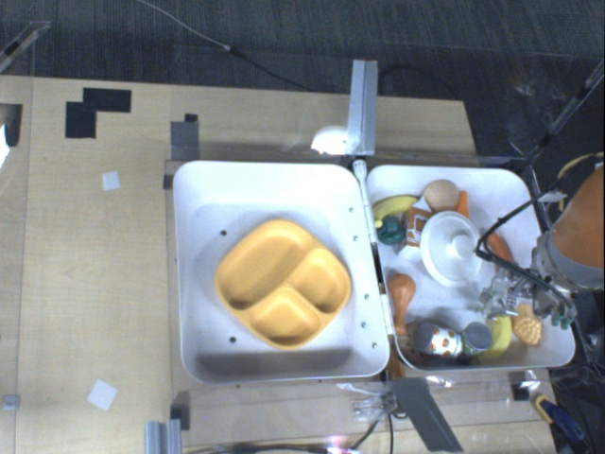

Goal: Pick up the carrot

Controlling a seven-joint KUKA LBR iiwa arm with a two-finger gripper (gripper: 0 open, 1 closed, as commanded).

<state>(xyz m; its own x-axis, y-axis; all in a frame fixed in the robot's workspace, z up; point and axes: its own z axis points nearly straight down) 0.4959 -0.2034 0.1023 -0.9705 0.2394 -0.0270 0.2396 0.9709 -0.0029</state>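
Two white bins (189, 282) sit side by side. One yellow divided plate (284, 282) is in the left bin; one white cup (451, 246), one banana (395, 206) and one carrot (498, 247) are in the right.

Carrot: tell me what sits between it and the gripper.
Nothing visible stands between them. The carrot lies in the right bin beside the white cup, with the gripper close by. A black cable passes near the carrot's far end.
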